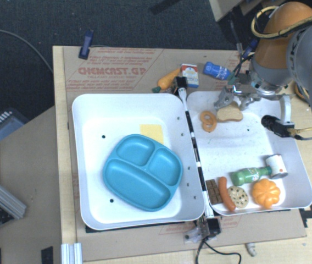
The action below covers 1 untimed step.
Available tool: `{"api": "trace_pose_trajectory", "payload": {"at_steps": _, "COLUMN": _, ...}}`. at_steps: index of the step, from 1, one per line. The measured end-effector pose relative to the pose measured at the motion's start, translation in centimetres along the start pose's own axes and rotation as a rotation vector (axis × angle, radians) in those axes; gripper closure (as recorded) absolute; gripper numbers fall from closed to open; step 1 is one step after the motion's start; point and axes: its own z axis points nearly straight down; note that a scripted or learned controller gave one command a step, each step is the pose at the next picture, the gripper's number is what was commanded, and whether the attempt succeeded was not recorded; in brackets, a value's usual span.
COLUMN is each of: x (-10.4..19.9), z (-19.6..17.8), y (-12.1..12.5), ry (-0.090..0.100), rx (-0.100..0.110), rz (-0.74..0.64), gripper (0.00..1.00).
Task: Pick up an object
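My gripper (234, 102) hangs at the far end of the right bin (288, 147), open, with its fingers spread just above a tan slice of bread (230, 114). Nothing sits between the fingers. A brown ring-shaped donut (209, 121) lies just left of the bread. Along the near edge of this bin lie a green bottle (248, 175), a white roll (277, 165), an orange pumpkin (266, 193), a round cookie (237, 196), a sausage (227, 193) and a brown bar (213, 190).
The left bin (87, 147) holds a blue divided plate (142, 171) and a yellow cheese slice (151, 131). Beyond the bins, on the cardboard, lie an orange carrot (169, 79), a small carton (189, 75) and a blue can (217, 70).
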Motion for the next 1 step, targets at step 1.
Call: {"api": "trace_pose_trajectory", "payload": {"at_steps": 1, "x": 7.32, "z": -4.47, "y": -3.52, "ry": 0.002, "rx": 0.004, "rz": -0.001, "gripper": 1.0}}
